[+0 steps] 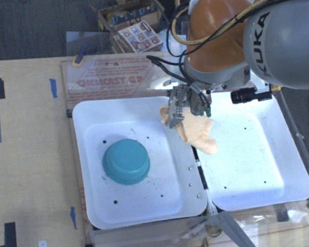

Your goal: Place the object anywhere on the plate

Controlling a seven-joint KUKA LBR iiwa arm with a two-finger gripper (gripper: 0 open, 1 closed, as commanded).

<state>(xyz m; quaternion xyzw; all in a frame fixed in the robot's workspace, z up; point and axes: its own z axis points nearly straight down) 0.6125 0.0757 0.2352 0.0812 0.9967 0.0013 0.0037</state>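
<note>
A pale yellow, cloth-like object point(198, 132) hangs between the fingers of my gripper point(184, 112), which is shut on its upper end. It dangles over the seam between the two white bins, its lower end drooping toward the right bin point(264, 165). The teal plate point(126, 161), seen as a round upturned dish, rests in the middle of the left bin point(91, 125), well to the left of and below the gripper.
The grey arm with its orange band point(216, 30) covers the upper right. A clear plastic sheet with red lettering point(108, 78) lies behind the left bin. Boxes and cables sit beyond the bench at the top.
</note>
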